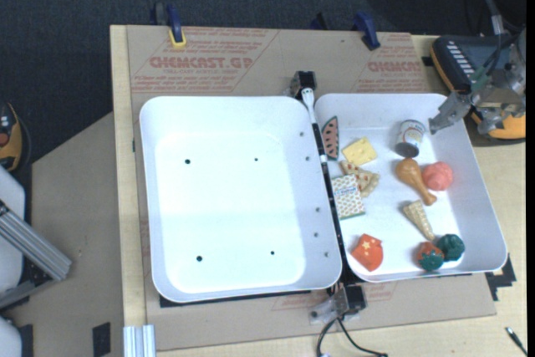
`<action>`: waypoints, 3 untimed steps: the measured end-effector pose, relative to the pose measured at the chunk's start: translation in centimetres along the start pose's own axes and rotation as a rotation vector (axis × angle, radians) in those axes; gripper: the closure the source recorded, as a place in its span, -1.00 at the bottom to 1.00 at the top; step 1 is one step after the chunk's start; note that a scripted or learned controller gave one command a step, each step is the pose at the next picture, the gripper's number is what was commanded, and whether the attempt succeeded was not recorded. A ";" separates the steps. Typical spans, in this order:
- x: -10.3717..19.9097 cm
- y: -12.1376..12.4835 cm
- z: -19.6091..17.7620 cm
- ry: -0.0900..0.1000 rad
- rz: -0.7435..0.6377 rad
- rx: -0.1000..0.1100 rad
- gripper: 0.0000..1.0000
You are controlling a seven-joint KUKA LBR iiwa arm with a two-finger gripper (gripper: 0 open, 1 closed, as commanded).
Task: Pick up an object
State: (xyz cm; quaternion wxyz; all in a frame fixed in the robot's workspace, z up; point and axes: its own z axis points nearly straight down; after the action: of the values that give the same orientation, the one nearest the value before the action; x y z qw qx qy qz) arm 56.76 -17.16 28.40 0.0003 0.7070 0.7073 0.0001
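The right white bin (477,180) holds several toy foods. A small tin can (410,136) lies near its back right, with a drumstick (413,178) and a pink ball (437,175) in front of it. A yellow cheese wedge (360,151) and a watermelon slice (331,136) lie at the back left. A red piece (367,252) and a green and red piece (439,251) lie at the front. My gripper (447,113) hangs over the bin's back right corner, just right of the can, with nothing seen in it.
The left white bin (159,180) takes up the bench's left half. A cone (420,219), crackers (361,178) and a patterned packet (348,196) also lie in the right bin. A black and yellow device (468,67) sits behind my gripper.
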 end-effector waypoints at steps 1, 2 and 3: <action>2.5 4.6 13.9 0.003 -0.003 0.005 -1.00; 7.7 10.1 20.2 0.000 -0.006 -0.004 -1.00; 7.5 7.9 19.9 0.000 0.002 0.004 -1.00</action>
State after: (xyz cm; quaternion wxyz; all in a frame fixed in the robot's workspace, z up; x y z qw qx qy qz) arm 64.68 -9.69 8.51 -0.0010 0.7075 0.7067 -0.0010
